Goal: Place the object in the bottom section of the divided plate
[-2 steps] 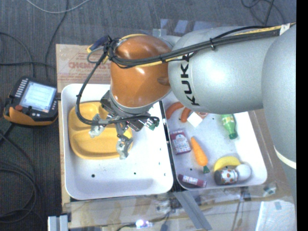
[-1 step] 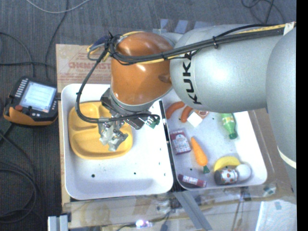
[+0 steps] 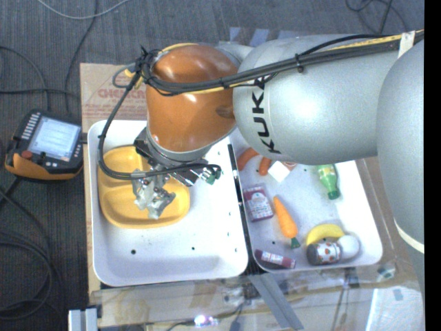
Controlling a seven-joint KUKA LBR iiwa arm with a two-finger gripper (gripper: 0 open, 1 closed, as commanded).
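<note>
Camera view looks down on two shallow white plastic bins set side by side. The left bin [image 3: 172,254] holds a yellow divided plate [image 3: 114,185], lying toward the bin's left wall; one of its compartments shows at the upper left, bare, and the lower part runs under the gripper. The right bin [image 3: 368,205] carries a scatter of small toys: a small dark red box with a label [image 3: 258,203] near the wall between the bins, an orange plastic carrot [image 3: 284,217] just beside it, a green bottle [image 3: 330,181] toward the right wall, a yellow banana [image 3: 324,233] touching a white rounded figure with a dark face [image 3: 331,250], a dark red flat packet [image 3: 275,258] at the bin's lower edge, and a white cube [image 3: 279,172] next to an orange piece [image 3: 248,161] close under the arm.

The grey arm with its orange band [image 3: 189,102] reaches across from the right and covers the upper part of both bins. Its gripper [image 3: 153,197] hangs over the lower section of the yellow plate, its metal fingers pointing down into it. Whether the fingers are spread or closed cannot be made out, nor whether anything sits between them. The object for the task cannot be picked out with any certainty; the metal at the gripper's tip hides that part of the plate.

A black and orange handheld pendant with a lit screen [image 3: 45,145] lies on the floor left of the bench.
</note>
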